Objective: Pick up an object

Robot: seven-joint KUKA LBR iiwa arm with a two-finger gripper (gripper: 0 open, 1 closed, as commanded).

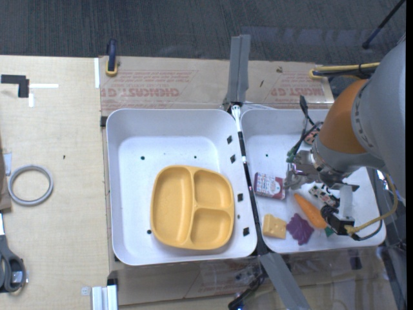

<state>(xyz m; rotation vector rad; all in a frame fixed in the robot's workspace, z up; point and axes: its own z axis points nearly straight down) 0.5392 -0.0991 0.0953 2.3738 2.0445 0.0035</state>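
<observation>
In the right bin [271, 131], the claw [298, 173] hangs just right of the pink pouch [268, 185]; whether it is apart or together I cannot tell. Carrot [310, 212], cheese wedge [274, 227] and purple grapes [299, 228] lie below.

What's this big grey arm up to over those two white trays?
The grey robot arm reaches in from the right over the right bin, its gripper low beside a small pink packet. A toy carrot, a yellow cheese wedge and a purple piece lie near it. The left bin holds a yellow divided plate. Nothing looks lifted yet.
</observation>
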